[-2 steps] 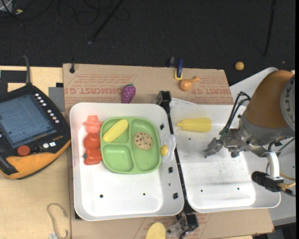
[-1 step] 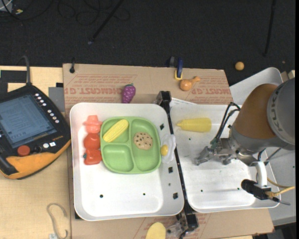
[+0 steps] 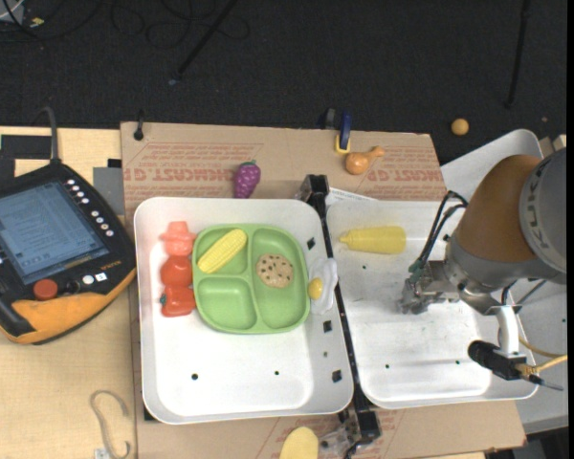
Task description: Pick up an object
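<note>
The left bin [image 3: 231, 371] holds a green divided plate [image 3: 252, 280] in its upper half; on the plate, a toy corn cob [image 3: 220, 250] lies in the upper-left section and a cookie [image 3: 275, 271] in the upper-right section. Just left of the plate, against the bin's wall, stands a red and pink toy figure [image 3: 176, 270], and a small yellow piece [image 3: 316, 289] sits at the plate's right edge. The right bin [image 3: 430, 371] lies just right of the plate's bin; a yellow toy [image 3: 372, 240] rests in its upper part, up and right of the plate. The gripper [image 3: 414, 296] hangs low over the right bin's floor, below and right of that yellow toy and apart from it; whether it is spread or closed cannot be told, and nothing shows in it. Both bins sit on brown cardboard [image 3: 191, 165] on the table [image 3: 38, 390]. Above the plate on the cardboard lie purple toy grapes [image 3: 247, 178], and farther right an orange toy [image 3: 362, 160]. Well left of the plate rests a control pendant [image 3: 48, 247] with a screen. Below the plate, past the bin's edge, sits a yellow toy lemon [image 3: 299, 443].
</note>
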### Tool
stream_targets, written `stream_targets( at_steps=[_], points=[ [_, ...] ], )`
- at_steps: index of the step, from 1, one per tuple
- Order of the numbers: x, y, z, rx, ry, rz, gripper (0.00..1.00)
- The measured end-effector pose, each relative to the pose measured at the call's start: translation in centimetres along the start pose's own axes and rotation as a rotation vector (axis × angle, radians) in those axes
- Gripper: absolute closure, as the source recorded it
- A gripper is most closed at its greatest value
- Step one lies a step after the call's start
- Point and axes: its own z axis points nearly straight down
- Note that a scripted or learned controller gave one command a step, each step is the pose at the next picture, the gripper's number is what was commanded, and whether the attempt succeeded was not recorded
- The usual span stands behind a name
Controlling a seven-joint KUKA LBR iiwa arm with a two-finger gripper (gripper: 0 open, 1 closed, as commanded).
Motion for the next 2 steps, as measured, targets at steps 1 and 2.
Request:
stream_targets(
  at_steps=[1, 2],
  points=[
    [-0.2, 0.4, -4.3, -0.006, -0.003, -0.003, 1.0],
    [-0.8, -0.5, -9.9, -0.007, -0.003, 0.0, 1.0]
  ],
)
